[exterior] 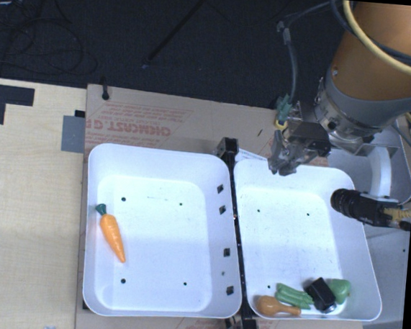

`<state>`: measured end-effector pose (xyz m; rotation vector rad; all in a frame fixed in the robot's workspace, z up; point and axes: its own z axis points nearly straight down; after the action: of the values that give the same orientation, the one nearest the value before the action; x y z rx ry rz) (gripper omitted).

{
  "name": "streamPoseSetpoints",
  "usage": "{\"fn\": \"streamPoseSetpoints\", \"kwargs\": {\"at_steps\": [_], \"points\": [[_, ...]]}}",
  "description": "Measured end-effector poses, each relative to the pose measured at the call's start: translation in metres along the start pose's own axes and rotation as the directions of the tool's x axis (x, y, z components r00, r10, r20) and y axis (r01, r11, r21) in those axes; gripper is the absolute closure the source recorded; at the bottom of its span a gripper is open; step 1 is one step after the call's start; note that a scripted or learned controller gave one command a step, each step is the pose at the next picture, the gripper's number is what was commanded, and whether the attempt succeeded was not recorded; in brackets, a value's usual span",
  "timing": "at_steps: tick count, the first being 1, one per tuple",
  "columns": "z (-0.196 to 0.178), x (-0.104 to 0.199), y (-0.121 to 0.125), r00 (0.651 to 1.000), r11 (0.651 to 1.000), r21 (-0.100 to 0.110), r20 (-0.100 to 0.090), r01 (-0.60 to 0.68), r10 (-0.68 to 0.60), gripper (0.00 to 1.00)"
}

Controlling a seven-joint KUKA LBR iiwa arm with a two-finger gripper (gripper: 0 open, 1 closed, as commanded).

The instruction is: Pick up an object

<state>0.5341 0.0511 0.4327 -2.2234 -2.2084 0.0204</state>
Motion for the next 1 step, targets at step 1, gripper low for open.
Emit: {"fn": "streamPoseSetpoints", "kwargs": {"at_steps": [1], "points": [[-0.1113,0.0695,0.0055,1.0,1.0,-0.023,-0.006,0.014,-0.014,1.0]]}}
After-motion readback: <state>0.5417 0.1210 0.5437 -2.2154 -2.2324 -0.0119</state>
